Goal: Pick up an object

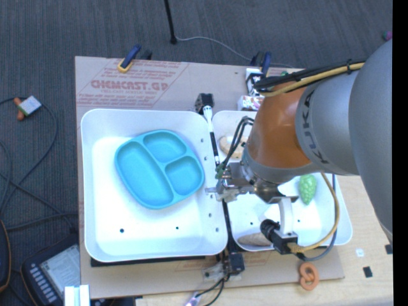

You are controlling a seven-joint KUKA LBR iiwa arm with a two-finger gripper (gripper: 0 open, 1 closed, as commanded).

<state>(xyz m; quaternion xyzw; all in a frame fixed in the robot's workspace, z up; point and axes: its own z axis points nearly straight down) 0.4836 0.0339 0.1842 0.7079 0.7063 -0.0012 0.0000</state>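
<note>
I hold the arm (299, 132) low over the right bin (341, 231), its wrist hiding the claw, whose state I cannot tell; the green object (308, 188) by the right wall likely needs a clean descent next.

The arm (306, 126) hangs over the right bin (341, 231) and covers most of its floor. A green object (308, 187) peeks out beside the wrist, half hidden, and a pale thing (226, 144) at the bin's far end is too covered to identify.
</note>
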